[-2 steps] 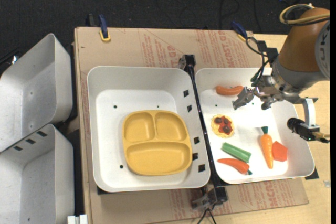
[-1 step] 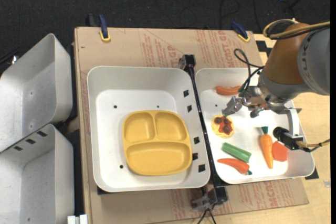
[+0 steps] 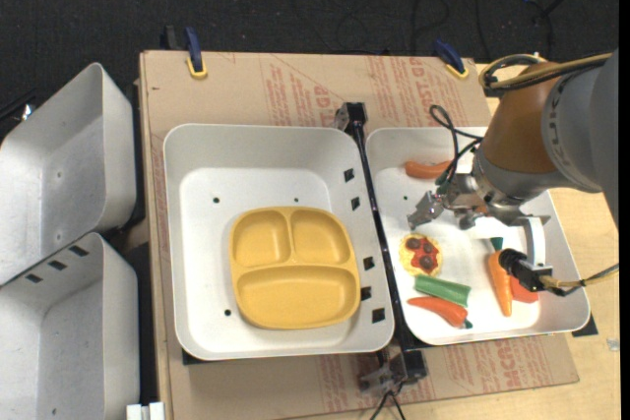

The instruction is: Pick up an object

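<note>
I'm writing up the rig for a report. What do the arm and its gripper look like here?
The arm is thick and rounded, grey with a broad orange band above the wrist. Black cables loop around the wrist, and one runs along the top of the band. The gripper is a small metallic assembly, grey and black, with bits of coloured wiring showing at its base.

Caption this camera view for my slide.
Claw hovers over toy food in the right bin; yellow divided plate sits in the left bin.
</note>
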{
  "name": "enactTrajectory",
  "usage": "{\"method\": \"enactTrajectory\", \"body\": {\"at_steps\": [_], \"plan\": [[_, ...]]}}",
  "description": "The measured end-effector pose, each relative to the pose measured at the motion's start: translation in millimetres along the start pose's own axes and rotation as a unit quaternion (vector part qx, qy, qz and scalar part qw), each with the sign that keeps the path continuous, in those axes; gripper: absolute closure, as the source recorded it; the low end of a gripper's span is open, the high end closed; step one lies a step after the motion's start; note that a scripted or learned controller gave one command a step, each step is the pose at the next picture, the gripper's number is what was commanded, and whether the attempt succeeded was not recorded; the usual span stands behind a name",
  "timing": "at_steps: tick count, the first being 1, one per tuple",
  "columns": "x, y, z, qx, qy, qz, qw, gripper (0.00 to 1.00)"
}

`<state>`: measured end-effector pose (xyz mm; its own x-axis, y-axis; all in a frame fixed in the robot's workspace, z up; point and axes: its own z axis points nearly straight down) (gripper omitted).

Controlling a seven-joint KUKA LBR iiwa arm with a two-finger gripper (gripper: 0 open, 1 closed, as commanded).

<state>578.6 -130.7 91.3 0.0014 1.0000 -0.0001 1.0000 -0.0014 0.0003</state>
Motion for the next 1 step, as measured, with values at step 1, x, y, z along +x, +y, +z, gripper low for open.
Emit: {"method": "enactTrajectory", "body": {"at_steps": [1], "plan": [[0.3, 0.0, -11.0, 0.0, 0.0, 0.0, 1.0, 1.0]]}}
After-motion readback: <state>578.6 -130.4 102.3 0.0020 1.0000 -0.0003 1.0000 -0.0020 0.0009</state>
